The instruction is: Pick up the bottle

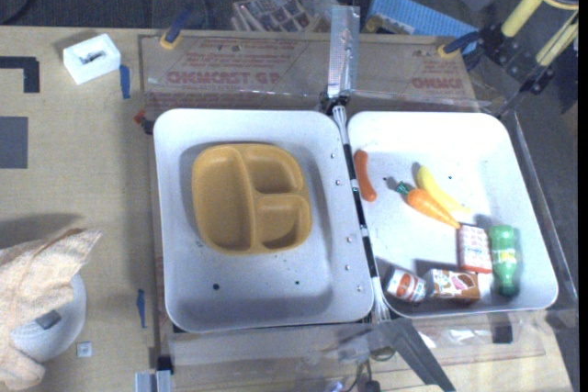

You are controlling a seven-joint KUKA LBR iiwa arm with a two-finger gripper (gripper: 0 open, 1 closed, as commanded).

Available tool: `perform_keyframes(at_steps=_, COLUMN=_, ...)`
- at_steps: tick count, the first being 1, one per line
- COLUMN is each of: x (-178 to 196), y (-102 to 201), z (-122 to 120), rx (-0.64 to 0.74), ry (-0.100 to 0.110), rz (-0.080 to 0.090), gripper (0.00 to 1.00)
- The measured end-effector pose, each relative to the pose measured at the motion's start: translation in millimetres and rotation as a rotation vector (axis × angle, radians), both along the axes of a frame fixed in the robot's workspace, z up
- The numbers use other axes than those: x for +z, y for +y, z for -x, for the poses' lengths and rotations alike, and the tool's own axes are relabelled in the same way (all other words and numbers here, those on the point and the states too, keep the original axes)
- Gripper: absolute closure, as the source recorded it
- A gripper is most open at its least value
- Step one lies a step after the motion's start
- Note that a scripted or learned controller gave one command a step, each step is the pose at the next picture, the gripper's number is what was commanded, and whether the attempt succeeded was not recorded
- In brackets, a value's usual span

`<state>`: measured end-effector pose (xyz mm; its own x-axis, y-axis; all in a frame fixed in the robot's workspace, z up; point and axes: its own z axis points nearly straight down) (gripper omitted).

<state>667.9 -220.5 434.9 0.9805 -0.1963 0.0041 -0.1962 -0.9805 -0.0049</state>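
I see the green bottle (503, 259) lying in the right bin (441, 131), touching the red-and-white carton (473, 248). Its long axis runs toward the bin's near wall. Gripper state: cannot tell.

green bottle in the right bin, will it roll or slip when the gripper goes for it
The green bottle lies on its side near the right bin's wall, so a nudge could probably roll it. It looks like smooth plastic, likely light and somewhat slippery. The carton right beside it may crowd a finger.
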Motion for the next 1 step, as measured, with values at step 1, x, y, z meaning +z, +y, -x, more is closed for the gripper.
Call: perform_keyframes(at_steps=1, x=0.5, y=1.4, z=-0.5, rx=0.003, ry=-0.001, rz=0.001, gripper=1.0)
